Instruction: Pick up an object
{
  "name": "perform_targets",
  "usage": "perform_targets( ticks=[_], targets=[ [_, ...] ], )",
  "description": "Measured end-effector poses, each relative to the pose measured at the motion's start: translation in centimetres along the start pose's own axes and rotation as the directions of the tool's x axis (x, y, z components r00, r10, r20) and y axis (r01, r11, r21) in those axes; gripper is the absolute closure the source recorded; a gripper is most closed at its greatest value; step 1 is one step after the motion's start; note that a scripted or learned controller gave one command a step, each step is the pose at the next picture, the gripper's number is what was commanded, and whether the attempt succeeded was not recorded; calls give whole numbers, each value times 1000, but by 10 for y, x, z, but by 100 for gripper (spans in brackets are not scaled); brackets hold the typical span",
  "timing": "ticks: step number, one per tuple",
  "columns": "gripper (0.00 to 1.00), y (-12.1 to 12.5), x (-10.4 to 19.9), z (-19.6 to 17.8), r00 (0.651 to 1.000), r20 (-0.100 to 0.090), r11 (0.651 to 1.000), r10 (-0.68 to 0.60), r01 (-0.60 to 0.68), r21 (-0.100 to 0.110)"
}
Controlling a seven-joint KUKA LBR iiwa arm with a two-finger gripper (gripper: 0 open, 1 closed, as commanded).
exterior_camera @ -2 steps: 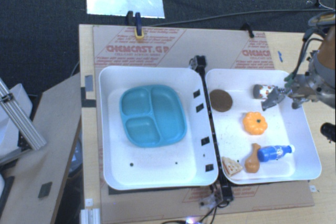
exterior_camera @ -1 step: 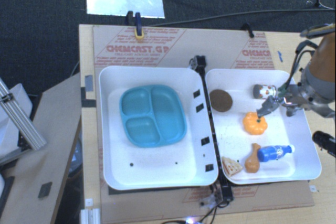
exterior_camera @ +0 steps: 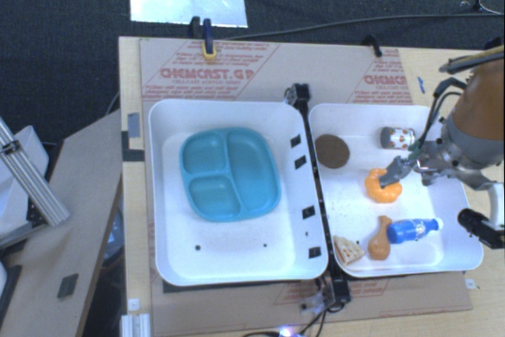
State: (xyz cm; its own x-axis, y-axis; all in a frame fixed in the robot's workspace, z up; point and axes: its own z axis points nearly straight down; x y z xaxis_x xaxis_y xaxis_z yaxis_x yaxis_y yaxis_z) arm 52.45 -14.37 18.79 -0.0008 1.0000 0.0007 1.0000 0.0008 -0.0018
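Observation:
In the right bin [exterior_camera: 359,119] lie several small objects: a round orange piece [exterior_camera: 380,188], a brown disc [exterior_camera: 332,151], a small can [exterior_camera: 397,138] on its side, a blue bottle [exterior_camera: 412,230], a tan pear-shaped toy [exterior_camera: 380,242] and a triangular cracker-like piece [exterior_camera: 348,249]. My gripper [exterior_camera: 394,172] reaches in from the right and sits low, right at the upper right edge of the orange piece. Its tip overlaps that piece, so whether it grips it is hidden.
The left bin [exterior_camera: 173,249] holds a light blue divided plate [exterior_camera: 230,174]. A black-marked divider [exterior_camera: 309,185] runs between the bins. The arm's grey wrist and orange band [exterior_camera: 477,118] hang over the right bin's far right side.

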Motion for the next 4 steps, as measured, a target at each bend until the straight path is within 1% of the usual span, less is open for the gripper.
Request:
perform_targets(
  ticks=[1, 2, 3, 4],
  targets=[
    [0, -5, 2, 62, 1000, -1, 1000, 0, 0, 2],
    [100, -3, 1, 48, 1000, 2, 1000, -1, 1, -5],
    [100, -4, -9, -5, 1000, 3, 1000, 2, -2, -8],
    [100, -2, -10, -59, 1000, 3, 1000, -4, 4, -10]
  ],
)
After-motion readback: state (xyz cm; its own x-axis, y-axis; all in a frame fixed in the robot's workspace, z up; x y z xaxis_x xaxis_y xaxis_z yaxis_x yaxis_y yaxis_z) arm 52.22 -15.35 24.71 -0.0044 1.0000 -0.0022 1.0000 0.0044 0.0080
